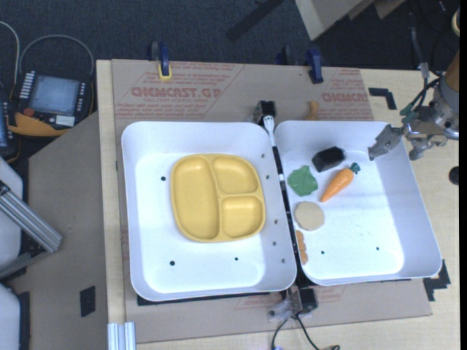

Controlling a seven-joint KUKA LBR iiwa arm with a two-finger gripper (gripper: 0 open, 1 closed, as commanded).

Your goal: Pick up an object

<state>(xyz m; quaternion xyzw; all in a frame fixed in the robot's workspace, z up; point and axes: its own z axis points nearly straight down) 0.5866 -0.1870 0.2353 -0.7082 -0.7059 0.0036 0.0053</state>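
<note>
While the floor at far left is dark carpet, a handheld control pendant with a lit screen lies on it beside a coiled black cable, and a metal rail crosses the lower left corner. The tabletop is pale board, and a printed cardboard sheet is held to its far edge by two clamps.

On this sheet sit two shallow white bins side by side. The left bin holds a yellow divided plate with three compartments, lying flat near the bin's middle.

The right bin holds the loose objects, all grouped in its left half. A green leafy piece lies just beside the dividing wall, with a round tan disc near it on the camera side. A small black block lies towards the far wall, and an orange carrot with a green top lies at a slant just beside it. A small orange item sits against the dividing wall; its kind cannot be told.

At the right bin's far right corner, the tool hangs above the rim, well apart from the objects. Whether it is spread or closed cannot be told; nothing is seen in its grasp.
</note>
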